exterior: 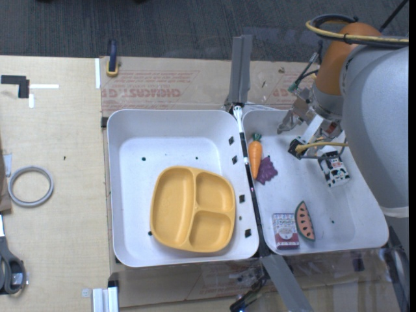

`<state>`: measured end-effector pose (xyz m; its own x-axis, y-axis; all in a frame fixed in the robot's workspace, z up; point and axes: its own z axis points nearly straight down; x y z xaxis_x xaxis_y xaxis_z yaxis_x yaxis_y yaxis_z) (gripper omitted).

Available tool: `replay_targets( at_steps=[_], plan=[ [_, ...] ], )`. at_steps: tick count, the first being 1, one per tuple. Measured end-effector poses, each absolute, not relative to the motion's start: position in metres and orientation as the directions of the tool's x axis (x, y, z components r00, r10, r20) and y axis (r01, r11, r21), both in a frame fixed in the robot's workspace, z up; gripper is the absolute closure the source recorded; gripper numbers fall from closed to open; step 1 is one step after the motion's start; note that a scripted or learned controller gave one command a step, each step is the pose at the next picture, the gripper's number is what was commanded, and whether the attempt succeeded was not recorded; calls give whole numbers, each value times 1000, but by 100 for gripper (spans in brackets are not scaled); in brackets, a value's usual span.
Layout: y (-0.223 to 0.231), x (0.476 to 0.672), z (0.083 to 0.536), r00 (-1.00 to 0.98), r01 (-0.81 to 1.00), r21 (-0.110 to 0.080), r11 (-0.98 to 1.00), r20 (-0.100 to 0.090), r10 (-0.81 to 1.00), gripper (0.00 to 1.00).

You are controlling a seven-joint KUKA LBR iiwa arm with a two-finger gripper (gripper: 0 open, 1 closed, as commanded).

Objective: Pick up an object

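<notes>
The end effector (292, 122), its opening impossible to judge, hangs over the right bin's (351, 207) far end, probably because the loose pickables lie there: one carrot (255, 153), one purple scrap (267, 169), one melon slice (304, 221) and one packet (285, 231), while the left bin (130, 174) holds one yellow plate (193, 208).

Divided plate (193, 208): yellow plastic, smooth, soft sheen; left bin (169, 145) and right bin (351, 207): white moulded plastic, smooth, mildly glossy. Carrot (255, 156) and watermelon slice (305, 221): smooth, plastic-looking toys; small packet (285, 231): printed card or paper. Bench top (52, 239): pale matt wood grain; cardboard sheet (169, 86): brown, printed, matt; arm shell (383, 122): grey, smooth, semi-gloss.
</notes>
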<state>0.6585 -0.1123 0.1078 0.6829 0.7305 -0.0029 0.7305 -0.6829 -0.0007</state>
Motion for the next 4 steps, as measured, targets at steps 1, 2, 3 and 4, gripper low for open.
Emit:
replay_targets(
  at_steps=[1, 2, 3, 4],
  plan=[
    [-159, 598, 92, 814, 581, -6, -814, 0, 581, 0],
    [-172, 644, 91, 959, 282, -14, -959, -3, 282, 0],
    [-178, 647, 91, 977, 213, -23, -977, -3, 213, 0],
    [-206, 609, 188, 963, 269, -1, -963, -3, 269, 0]
  ],
)
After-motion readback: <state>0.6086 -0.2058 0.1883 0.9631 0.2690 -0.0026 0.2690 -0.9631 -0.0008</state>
